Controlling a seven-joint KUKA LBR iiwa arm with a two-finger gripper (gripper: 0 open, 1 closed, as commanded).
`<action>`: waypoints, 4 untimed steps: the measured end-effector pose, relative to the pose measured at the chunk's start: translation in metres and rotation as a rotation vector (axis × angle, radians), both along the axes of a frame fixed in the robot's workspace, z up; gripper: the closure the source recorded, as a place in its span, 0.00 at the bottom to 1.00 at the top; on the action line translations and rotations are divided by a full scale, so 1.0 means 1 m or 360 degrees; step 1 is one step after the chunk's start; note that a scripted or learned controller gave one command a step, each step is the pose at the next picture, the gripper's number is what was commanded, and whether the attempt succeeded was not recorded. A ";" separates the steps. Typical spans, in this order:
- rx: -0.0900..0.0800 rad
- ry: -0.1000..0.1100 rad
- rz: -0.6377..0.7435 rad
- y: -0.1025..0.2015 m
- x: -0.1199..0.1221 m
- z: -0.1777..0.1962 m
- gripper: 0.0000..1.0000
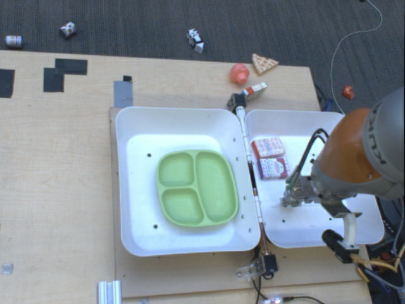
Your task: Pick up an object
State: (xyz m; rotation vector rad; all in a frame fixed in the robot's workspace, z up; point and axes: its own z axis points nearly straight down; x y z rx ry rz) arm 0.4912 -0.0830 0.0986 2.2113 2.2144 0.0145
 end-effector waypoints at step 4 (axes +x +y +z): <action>0.0002 0.0002 0.0002 0.000 0.000 0.000 0.00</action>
